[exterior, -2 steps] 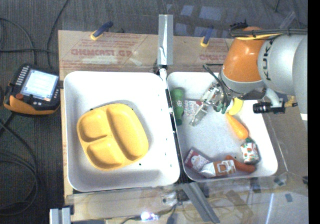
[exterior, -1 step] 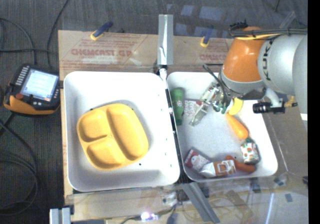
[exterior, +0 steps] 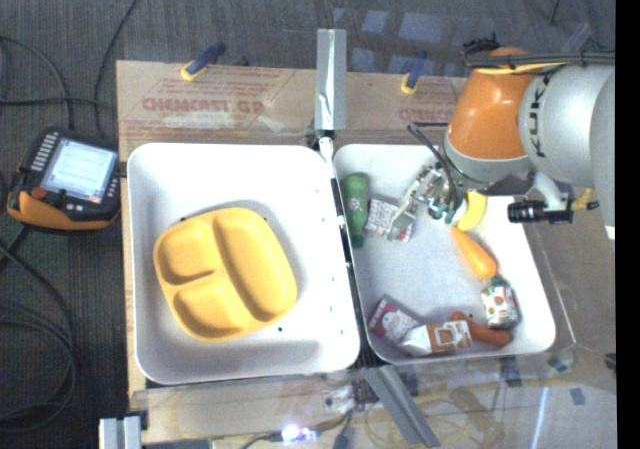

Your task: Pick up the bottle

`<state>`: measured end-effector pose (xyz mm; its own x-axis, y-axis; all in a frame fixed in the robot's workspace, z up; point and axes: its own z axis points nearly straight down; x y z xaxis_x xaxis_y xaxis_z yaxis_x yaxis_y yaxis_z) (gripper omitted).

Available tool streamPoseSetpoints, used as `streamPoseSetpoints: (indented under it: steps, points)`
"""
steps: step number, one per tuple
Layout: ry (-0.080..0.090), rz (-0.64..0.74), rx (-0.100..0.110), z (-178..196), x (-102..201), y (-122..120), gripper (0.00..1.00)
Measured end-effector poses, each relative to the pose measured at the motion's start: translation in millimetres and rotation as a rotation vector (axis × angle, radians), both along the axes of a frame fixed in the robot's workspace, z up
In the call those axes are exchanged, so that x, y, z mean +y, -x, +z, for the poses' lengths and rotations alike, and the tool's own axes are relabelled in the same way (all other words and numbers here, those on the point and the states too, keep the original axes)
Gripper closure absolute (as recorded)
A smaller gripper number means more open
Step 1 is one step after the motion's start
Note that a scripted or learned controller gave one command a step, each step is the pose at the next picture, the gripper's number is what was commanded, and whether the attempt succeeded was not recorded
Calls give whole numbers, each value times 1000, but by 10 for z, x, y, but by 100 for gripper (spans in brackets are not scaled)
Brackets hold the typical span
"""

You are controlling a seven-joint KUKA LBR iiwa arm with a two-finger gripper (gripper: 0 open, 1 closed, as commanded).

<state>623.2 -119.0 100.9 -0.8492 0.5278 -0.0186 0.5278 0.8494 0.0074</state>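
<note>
Orange-banded arm (exterior: 490,122) sits highest, over the right bin (exterior: 535,337). Its claw (exterior: 432,192) hangs above the bin's upper middle; open or closed cannot be determined. Green bottle (exterior: 355,205) lies against the bin's left wall, untouched, near the claw. Pickup not yet achieved. Packets at the claw are indistinct.

Even, fairly bright light falls from overhead, and my pincer (exterior: 432,193) throws only a faint shadow on the shallow white plastic bin (exterior: 520,337) beneath it. Above and to the right of my pincer, my glossy orange wrist band (exterior: 490,122) carries a soft highlight. Far to its left, the other white bin (exterior: 160,337) looks slightly washed out, with a mild shadow beneath the yellow divided tray (exterior: 225,270). The picture is soft and grainy; small packets just left of my pincer blur together.
</note>
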Motion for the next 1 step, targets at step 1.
streamPoseSetpoints:
  steps: [1]
  points:
    - [-2, -7, 17, 833, 307, -177, 100]
